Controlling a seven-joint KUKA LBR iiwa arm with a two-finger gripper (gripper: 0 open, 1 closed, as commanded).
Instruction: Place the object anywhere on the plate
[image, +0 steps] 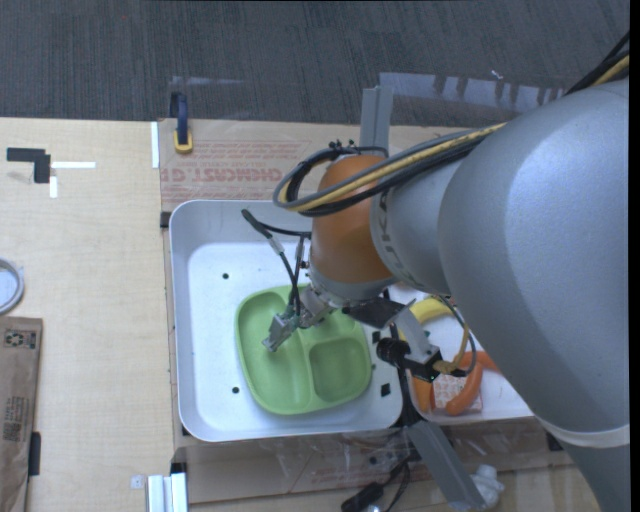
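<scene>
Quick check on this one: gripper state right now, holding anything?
Gripper: low over the green plate in the left bin; open or closed cannot be told, and no object is visible at its tip.

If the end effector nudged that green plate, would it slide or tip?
The green plate probably slides rather than tips: it looks low and wide, lying flat on the smooth floor of the white bin. It is likely light, stiff plastic, judging by its thin moulded compartments.
</scene>
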